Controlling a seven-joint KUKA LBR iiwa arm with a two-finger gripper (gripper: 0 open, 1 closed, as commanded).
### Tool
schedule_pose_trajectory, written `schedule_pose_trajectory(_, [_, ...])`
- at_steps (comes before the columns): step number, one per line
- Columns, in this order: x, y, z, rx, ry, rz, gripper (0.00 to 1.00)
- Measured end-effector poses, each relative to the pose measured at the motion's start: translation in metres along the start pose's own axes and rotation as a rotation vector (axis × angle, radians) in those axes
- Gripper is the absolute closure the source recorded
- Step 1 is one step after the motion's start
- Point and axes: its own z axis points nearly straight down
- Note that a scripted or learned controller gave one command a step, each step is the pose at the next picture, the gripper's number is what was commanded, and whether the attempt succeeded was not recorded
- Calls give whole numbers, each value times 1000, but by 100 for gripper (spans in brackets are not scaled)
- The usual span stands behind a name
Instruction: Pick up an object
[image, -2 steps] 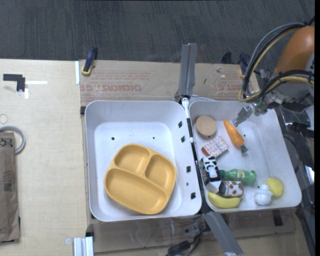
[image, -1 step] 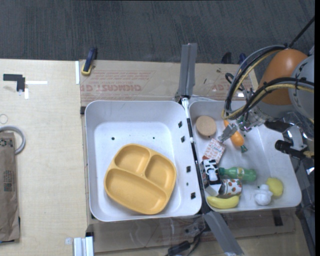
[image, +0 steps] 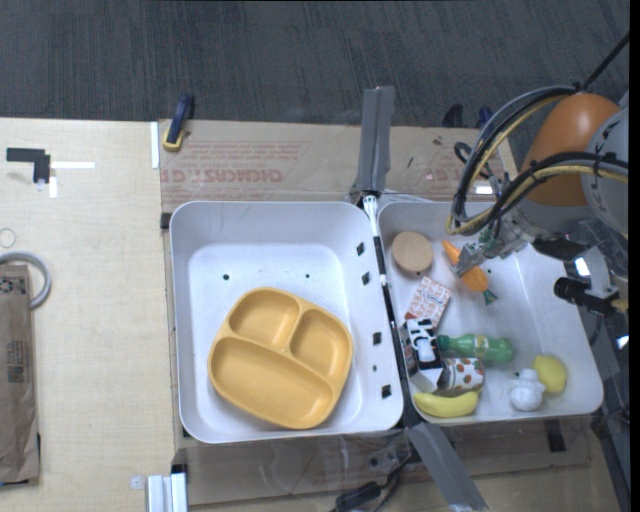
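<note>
My gripper hangs low over the back of the right bin, right next to an orange carrot-like toy; whether it touches the toy is unclear. Left of the toy lies a tan round disc. A patterned red-and-white packet lies below the disc. Along the bin's front are a green bottle, a spotted cup, a banana, a white lump and a lemon.
The left bin holds a yellow divided plate. A grey divider bar runs between the bins at the back. Black and yellow cables loop above the wrist. A brown paper bag lies far left.
</note>
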Motion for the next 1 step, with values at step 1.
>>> schedule_pose_trajectory(1, [67,41,-89,5,3,222,100])
